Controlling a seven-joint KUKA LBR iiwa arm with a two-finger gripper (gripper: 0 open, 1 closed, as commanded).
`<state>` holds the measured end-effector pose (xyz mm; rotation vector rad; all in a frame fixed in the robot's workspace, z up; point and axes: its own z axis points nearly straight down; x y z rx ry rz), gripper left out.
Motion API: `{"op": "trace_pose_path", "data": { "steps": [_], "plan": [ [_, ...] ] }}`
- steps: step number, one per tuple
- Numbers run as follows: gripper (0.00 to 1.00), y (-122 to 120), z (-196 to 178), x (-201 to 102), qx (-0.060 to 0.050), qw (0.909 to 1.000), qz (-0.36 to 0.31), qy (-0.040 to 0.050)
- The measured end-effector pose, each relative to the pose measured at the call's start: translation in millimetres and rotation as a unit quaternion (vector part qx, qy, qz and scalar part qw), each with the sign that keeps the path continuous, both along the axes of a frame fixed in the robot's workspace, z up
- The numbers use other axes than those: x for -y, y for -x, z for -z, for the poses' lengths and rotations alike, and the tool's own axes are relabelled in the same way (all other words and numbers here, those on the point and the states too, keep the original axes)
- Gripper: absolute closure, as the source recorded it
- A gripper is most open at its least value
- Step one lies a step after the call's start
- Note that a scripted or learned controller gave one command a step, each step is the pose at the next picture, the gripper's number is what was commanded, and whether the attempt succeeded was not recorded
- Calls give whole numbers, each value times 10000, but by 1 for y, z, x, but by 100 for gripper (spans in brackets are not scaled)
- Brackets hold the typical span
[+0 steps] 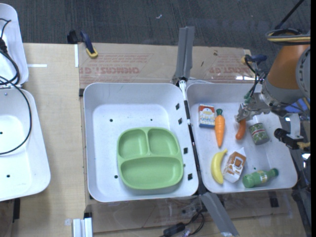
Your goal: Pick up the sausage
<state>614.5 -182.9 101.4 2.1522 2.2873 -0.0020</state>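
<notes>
The sausage (240, 131) is a short reddish-orange piece lying nearly upright in the right bin (286, 158), between a carrot (219, 127) and a small can (258, 134). My gripper (245, 112) hangs directly over the sausage's far end, low in the bin, and looks to be touching or nearly touching it. The arm's grey wrist and orange band (289, 68) come in from the right and cover the bin's far right corner.
Also in the right bin are a red and white carton (206, 116), a banana (217, 167), a brown and white packet (235, 166) and a green bottle (260, 177). The left bin (98, 132) holds a green divided plate (149, 158).
</notes>
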Motion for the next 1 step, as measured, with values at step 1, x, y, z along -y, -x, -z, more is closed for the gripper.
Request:
{"op": "trace_pose_path", "data": {
  "steps": [1],
  "plan": [
    [100,-11,-98,-52,0,9998,200,-1]
  ]
}}
